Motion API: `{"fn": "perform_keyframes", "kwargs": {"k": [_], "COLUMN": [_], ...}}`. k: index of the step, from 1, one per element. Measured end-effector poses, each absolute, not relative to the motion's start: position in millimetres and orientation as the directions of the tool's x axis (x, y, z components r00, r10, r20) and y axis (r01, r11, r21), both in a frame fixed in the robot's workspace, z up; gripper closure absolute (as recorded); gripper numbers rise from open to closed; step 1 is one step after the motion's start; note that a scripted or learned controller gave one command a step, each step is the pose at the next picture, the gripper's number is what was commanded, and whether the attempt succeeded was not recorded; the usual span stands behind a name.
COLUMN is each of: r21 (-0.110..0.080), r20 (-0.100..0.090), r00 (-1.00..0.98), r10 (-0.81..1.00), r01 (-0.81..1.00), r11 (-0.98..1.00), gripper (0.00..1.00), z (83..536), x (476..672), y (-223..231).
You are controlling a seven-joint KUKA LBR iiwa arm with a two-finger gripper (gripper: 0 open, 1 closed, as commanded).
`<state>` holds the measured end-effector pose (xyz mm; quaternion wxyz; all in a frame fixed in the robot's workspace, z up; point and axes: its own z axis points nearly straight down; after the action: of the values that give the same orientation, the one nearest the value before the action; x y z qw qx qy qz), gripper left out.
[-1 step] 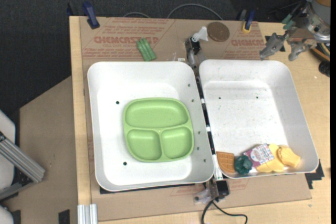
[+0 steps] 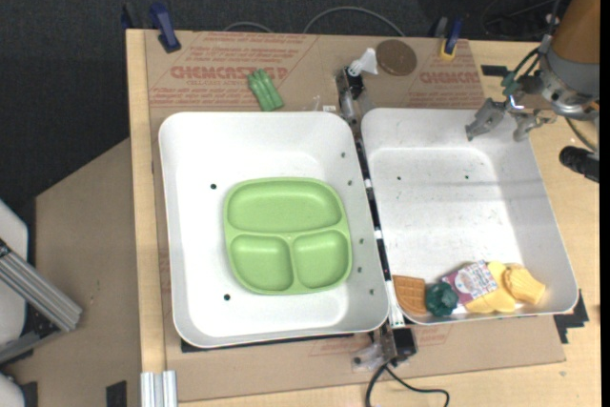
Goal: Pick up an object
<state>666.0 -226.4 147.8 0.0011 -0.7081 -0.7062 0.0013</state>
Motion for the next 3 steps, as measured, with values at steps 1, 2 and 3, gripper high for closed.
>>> {"fn": "perform_keyframes", "kwargs": {"k": [1,2,3], "r21": [-0.008,0.002,-0.006], "r20": [0.004,-0.001,0.003], "r00": [0.001,0.001,0.000], "r10": [1.000,1.000,1.000], "r01": [1.000,1.000,1.000], "r11": [-0.001,-0.001,0.000], "gripper": [0.00,0.00,0.00], "z": [80.6,153.0,81.3], "x": [613.7,582.5,569.3], "y": [-217.5,-224.0,-217.4]}}
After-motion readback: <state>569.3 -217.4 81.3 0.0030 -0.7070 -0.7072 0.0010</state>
